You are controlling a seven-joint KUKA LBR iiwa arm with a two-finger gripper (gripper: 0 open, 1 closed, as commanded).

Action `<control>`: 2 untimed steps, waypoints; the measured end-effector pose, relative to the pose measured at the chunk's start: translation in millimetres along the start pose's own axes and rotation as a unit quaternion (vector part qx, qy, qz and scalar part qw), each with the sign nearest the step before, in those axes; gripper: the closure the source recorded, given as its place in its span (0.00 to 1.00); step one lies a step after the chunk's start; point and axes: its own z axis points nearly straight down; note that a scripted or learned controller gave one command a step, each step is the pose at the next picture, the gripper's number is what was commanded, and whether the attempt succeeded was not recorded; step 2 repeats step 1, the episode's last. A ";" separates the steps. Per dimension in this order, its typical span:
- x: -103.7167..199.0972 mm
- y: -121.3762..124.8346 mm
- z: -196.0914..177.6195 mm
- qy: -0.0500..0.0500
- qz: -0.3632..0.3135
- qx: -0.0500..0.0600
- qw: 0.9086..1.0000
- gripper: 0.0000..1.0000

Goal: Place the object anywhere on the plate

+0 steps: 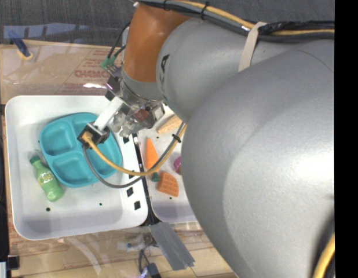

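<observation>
**Arm looms over the two bins, toy food beside the plate's bin**

Camera view: The grey arm (254, 155) fills most of the right half, its smooth rounded casing hiding much of the right bin (167, 213). An orange band (145, 39) sits above the wrist, with black and yellow cables (225, 17) running along the top of the arm. The pincer (128, 120) hangs over the divide between the bins, at the upper right edge of the plate; its metal parts are crowded and partly shadowed, so whether the fingers are wide, narrow or closed on something cannot be told. A white bracket with a black block (93, 134) juts from the wrist over the plate, and a yellow hose (118, 169) loops down from it across the bin wall.

The left bin (28, 213) is a shallow white tray with rounded corners. In it lies a teal plate (69, 155), glossy plastic, divided into compartments, its right part covered by the bracket. A small green bottle (46, 179) lies just beside the plate's lower left edge, on the bin floor.

In the visible strip of the right bin lie an orange carrot-shaped toy (150, 154), tapered, an orange waffle-textured piece (168, 185) below it, a pale bread-like piece (169, 124) above, and a sliver of something pink (177, 165) cut off by the arm. The table (51, 62) behind the bins carries clear wrinkled plastic sheeting.
</observation>
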 end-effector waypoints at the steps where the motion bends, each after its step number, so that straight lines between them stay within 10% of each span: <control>1: 65.3 -26.3 -13.6 0.002 -0.055 -0.002 0.998 1.00; 2: 65.3 -26.3 -13.6 0.002 -0.055 -0.002 0.998 1.00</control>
